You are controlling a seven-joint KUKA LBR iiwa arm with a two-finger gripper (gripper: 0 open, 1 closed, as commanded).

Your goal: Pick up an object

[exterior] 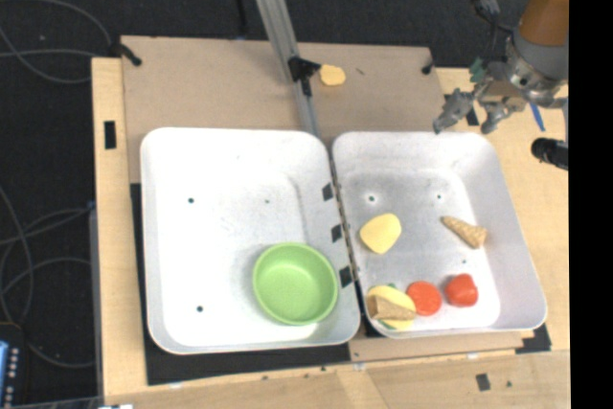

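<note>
- Worktop (pixel 220 81) carries two white bins side by side: left bin (pixel 211 196), right bin (pixel 479 168).
- Arm (pixel 546 10) sits at the right, above the right bin's far corner.
- Green bowl (pixel 295 284) rests in the left bin, near front.
- Pincer (pixel 469 115) hovers over the right bin's back rim, fingers spread apart, nothing between them.
- Right bin holds a yellow piece (pixel 380 233) mid-left, a tan wedge (pixel 465 230) to its right, and along the front a yellow-tan item (pixel 391 306), an orange ball (pixel 424 298) and a red piece (pixel 462 290).
- A small yellow bit (pixel 332 75) lies on the worktop behind the bins.
</note>
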